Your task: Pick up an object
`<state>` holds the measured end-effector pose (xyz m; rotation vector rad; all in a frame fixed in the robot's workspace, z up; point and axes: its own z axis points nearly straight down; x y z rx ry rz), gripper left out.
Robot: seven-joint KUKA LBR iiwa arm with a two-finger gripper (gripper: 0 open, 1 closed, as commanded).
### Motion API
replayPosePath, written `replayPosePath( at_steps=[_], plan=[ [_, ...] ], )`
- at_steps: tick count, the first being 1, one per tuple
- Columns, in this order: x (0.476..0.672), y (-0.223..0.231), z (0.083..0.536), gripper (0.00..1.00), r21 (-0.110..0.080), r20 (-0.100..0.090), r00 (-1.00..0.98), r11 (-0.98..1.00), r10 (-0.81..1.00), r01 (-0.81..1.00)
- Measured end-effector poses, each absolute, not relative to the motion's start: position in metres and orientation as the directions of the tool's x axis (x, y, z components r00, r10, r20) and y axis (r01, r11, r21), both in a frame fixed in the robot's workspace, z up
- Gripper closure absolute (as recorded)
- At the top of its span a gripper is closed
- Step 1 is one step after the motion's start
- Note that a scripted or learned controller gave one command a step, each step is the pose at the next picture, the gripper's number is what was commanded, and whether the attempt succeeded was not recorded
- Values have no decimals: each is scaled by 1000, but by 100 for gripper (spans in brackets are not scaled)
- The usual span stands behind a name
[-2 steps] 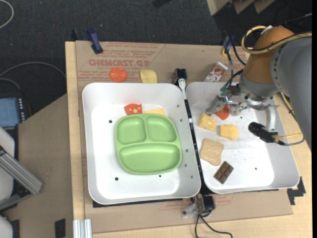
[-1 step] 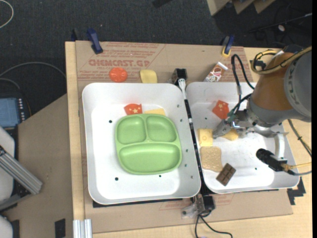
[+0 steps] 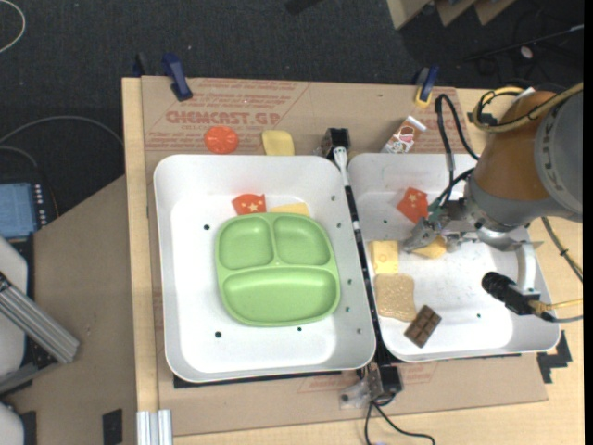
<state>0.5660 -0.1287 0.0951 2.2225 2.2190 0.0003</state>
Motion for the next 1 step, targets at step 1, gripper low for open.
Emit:
replayPosePath(
  at_steps=[1],
  plan=[
    [619,-71,192,100,15,1,-8,8,1000,1000]
  ],
)
